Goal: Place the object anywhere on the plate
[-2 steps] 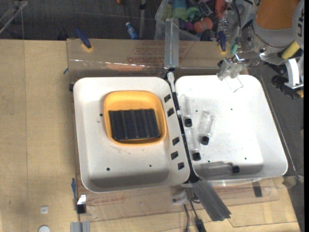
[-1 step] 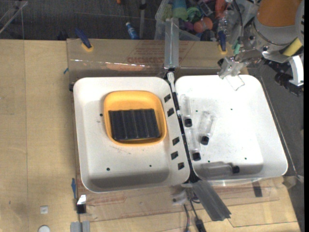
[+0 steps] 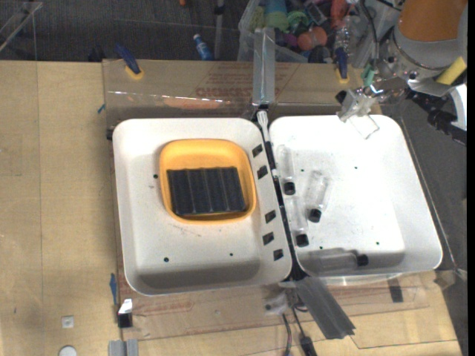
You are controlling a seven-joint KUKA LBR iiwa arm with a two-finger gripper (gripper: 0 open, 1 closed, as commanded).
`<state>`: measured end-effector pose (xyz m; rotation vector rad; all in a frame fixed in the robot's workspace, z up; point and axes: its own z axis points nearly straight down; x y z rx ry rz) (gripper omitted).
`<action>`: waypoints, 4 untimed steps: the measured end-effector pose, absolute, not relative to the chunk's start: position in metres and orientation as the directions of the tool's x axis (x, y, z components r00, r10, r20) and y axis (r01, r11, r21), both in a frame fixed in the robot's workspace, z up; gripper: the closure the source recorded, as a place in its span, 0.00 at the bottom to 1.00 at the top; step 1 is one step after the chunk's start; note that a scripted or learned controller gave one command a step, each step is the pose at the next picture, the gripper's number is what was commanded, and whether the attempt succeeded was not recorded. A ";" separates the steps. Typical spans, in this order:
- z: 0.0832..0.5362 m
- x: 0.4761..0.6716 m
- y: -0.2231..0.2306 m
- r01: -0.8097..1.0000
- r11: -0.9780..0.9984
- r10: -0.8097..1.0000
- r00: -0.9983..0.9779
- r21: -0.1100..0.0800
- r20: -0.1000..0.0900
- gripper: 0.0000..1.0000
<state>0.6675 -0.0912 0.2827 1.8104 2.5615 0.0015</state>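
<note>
Several clear vials (image 3: 315, 190) lay in right bin (image 3: 386, 199); yellow plate (image 3: 208, 153) waited left. Gripper (image 3: 361, 104) hovered at rim, grip state untellable. Pick apparently pending; next: descend onto vial.

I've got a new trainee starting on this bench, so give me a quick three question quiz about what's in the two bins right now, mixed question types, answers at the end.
1. True or false: the dark ridged block lies on the yellow plate.
2. Which bin holds the clear plastic vials with black caps?
A. the left bin
B. the right bin
C. both bins
3. Fill in: the claw hangs over the right bin's ____ rim, near the clear object there.

Key: 1 true; 2 B; 3 far.
</note>
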 end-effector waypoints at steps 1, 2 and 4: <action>0.279 0.667 -0.092 0.924 0.381 0.924 -0.381 0.000 -0.001 1.00; 0.261 0.667 -0.098 0.903 0.430 0.903 -0.430 -0.001 0.000 1.00; 0.278 0.668 -0.125 0.841 0.542 0.841 -0.542 0.004 -0.005 1.00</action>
